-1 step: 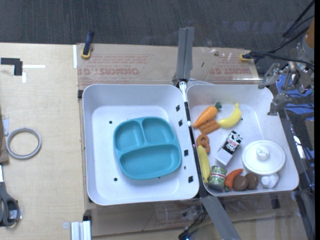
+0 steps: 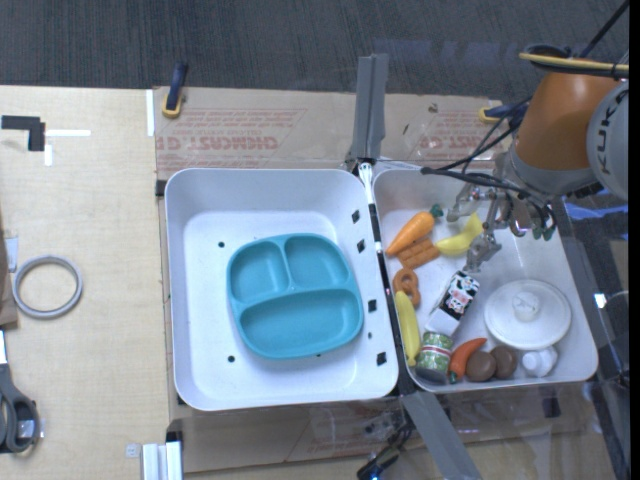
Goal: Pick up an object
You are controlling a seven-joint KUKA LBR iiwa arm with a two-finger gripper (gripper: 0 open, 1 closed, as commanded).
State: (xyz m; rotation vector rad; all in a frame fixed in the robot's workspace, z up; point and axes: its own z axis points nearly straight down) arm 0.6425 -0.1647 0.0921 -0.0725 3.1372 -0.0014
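Over the right bin [image 2: 570, 268], in the right half of the frame, the arm's hand [image 2: 483, 251] hangs low among the clutter, its fingers pointing down toward a small black-and-white carton [image 2: 459, 296]. Whether those fingers are spread or closed cannot be told from this angle, and nothing is visibly caught between them. So the pick looks not yet made: the hand is near the goods, but lifting anything is still ahead. Close candidates are the carton just below it, a yellow banana-like piece [image 2: 458, 241] just beside it to the left, and a carrot [image 2: 411, 233] further left. A white lidded bowl [image 2: 526, 313] sits at lower right of that bin. The left bin [image 2: 190, 268] holds a blue divided plate [image 2: 295, 295]. Both bins rest on cardboard over a pale wooden desk [image 2: 80, 198], where a tape roll [image 2: 45, 286] lies at far left; dark floor fills the top.
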